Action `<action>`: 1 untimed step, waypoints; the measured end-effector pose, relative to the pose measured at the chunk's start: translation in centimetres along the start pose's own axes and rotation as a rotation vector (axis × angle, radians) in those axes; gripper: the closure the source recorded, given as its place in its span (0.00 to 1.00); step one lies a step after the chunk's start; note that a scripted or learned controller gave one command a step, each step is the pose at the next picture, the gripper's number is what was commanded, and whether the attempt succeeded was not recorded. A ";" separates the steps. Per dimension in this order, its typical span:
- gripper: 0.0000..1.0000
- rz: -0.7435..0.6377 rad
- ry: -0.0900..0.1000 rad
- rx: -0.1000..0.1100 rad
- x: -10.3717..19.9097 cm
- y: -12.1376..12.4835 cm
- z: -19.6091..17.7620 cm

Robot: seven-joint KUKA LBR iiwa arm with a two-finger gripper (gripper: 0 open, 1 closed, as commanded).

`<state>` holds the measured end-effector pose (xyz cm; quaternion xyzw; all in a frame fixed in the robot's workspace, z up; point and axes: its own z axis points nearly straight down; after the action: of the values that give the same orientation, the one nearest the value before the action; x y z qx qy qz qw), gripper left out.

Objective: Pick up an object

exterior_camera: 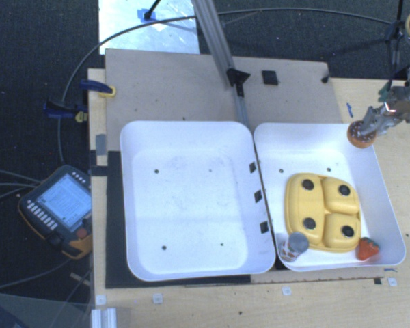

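Note:
The right bin [328, 139] holds a yellow moulded block [322, 212] with dark round spots, lying near its front. A small grey piece [296, 243] sits at the block's front left corner, and a small red-orange piece [367, 249] lies in the bin's front right corner. My gripper [366, 128] hangs over the far right rim of this bin, well behind the yellow block. A small brown round thing [359, 137] shows right at its tip; whether it is gripped is too small to tell.
The left bin [188, 197] stands beside the right one, with black clips [258, 195] along the shared edge. A slanted metal pole [215, 33] crosses the back. A teach pendant [58, 207] and cables lie off the bench at left.

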<state>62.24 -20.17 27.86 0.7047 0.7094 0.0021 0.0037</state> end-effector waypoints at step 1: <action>1.00 -0.002 0.003 0.007 5.3 -0.3 1.4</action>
<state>61.95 -14.90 26.41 0.7039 0.7103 0.0007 0.0000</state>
